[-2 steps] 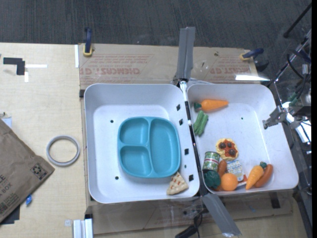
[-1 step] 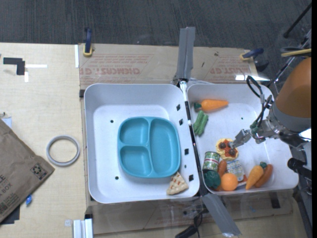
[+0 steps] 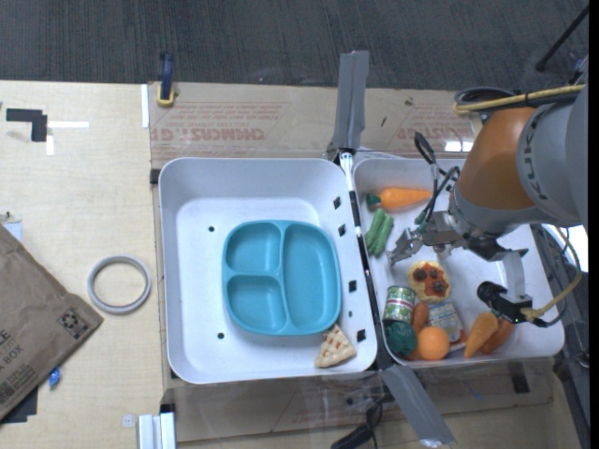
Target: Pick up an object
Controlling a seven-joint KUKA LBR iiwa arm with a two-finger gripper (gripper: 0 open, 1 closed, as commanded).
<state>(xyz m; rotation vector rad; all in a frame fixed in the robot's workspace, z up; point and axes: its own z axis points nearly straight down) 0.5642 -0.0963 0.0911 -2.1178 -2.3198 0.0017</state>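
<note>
Two white bins on the table, listed from the right bin (image 3: 547, 344) outward. Inside it, far end: a carrot (image 3: 404, 196), with a green pod (image 3: 378, 231) just beside and nearer the camera. Middle: a small pizza piece (image 3: 430, 279). Near end: a green-labelled can (image 3: 400, 303), an orange ball (image 3: 432, 343), a second carrot-like piece (image 3: 480, 334). My hand (image 3: 408, 246) hangs over the bin's middle, between the pod and the pizza piece, fingers a little apart, nothing between them. Left of this bin: the left bin (image 3: 178, 279) holding a blue divided plate (image 3: 281, 278) and a waffle wedge (image 3: 335, 349). Further left, on the table: a tape ring (image 3: 119, 283).
</note>
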